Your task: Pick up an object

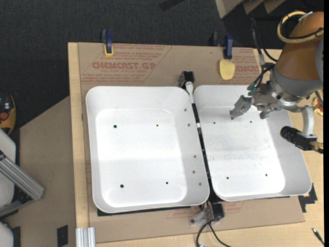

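Note:
My gripper [252,110] hangs over the far part of the right bin [247,184], its two grey fingers [239,108] spread apart with only bare white bin floor showing between them. A small pale yellow object [226,69] lies on the cardboard board beyond the right bin's far rim, outside both bins and apart from the gripper. The left bin [103,189] shows only its white floor with small dark dots.
A black-and-white clip [186,79] sits at the far end of the seam between the bins, with another clip [212,212] at the near end. Blue clamps [107,37] hold the board's far edge. A black part [294,136] juts over the right bin's right rim.

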